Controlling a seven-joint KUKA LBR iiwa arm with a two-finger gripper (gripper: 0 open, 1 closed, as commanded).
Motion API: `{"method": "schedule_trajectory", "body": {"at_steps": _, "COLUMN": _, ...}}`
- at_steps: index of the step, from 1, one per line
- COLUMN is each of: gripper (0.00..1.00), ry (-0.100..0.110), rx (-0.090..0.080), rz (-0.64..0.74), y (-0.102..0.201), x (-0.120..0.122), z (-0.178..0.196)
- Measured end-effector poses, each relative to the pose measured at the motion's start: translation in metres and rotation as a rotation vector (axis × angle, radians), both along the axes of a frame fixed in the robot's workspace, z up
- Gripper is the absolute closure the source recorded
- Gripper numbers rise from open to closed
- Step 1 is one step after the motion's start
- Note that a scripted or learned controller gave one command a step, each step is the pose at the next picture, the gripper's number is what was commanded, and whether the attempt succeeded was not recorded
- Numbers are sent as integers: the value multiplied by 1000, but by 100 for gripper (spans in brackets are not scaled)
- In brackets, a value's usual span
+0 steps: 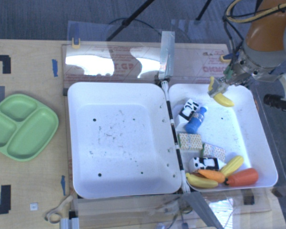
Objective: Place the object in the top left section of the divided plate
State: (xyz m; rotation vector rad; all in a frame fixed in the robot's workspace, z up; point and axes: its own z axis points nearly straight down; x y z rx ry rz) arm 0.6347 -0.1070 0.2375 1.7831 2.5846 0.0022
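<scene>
— What do we see in the right bin [264, 142]?
— A blue bottle [195, 120], two cow-patterned toys, what may be patterned sponges, two bananas [202, 181], carrots [242, 176].
— And beside it?
— We see the left bin [81, 99], speckled.

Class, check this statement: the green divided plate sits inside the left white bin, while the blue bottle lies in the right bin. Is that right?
Not quite. The camera view shows the green divided plate lying on the wooden bench, outside and to the left of the left white bin, not inside it. The rest stands: the blue bottle lies in the right bin.
</scene>
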Motion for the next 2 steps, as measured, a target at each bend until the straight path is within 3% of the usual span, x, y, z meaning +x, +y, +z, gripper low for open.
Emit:
{"method": "schedule_trajectory", "body": {"at_steps": 1, "gripper": 0, "ry": 0, "rx": 0, "rz": 0, "y": 0, "x": 0, "z": 0}}
{"method": "schedule_trajectory", "body": {"at_steps": 2, "gripper": 0, "ry": 2, "rx": 1, "rz": -2, "y": 66, "x": 24, "z": -48}}
